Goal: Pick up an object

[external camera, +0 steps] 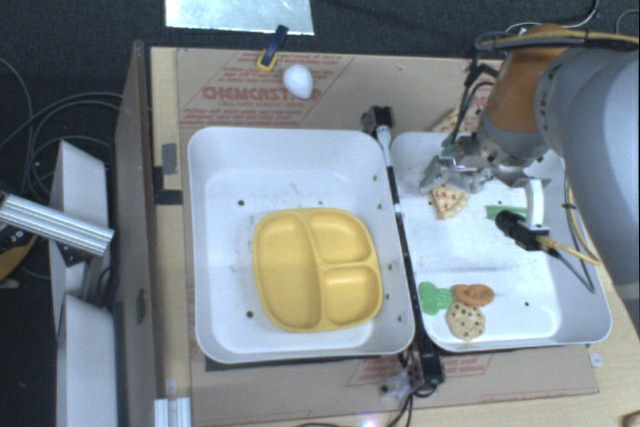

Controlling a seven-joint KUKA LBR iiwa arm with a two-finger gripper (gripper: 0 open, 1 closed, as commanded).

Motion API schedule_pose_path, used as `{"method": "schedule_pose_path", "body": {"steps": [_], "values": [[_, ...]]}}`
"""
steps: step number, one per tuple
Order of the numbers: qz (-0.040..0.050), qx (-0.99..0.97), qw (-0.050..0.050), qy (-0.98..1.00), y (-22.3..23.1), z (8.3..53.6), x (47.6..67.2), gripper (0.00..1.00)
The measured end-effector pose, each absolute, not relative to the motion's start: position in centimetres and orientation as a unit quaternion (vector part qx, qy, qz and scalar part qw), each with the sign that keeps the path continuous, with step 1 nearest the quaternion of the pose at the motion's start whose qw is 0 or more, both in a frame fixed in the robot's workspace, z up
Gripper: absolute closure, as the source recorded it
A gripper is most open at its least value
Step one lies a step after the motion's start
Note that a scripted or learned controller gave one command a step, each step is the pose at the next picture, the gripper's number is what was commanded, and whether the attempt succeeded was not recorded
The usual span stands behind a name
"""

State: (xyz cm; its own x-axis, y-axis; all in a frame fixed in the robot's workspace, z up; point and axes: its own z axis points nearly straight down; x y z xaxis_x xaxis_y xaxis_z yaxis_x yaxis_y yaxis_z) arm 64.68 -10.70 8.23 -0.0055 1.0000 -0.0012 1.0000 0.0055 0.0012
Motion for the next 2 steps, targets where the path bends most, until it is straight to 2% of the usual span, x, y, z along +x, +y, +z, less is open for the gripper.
{"method": "schedule_pose_path", "body": {"steps": [1,2], "values": [[0.0013,0.704,0.002,0.710,-10.7,9.6,64.8,1.00],[0.0033,0.704,0.001,0.710,-4.1,19.0,59.7,1.00]]}}
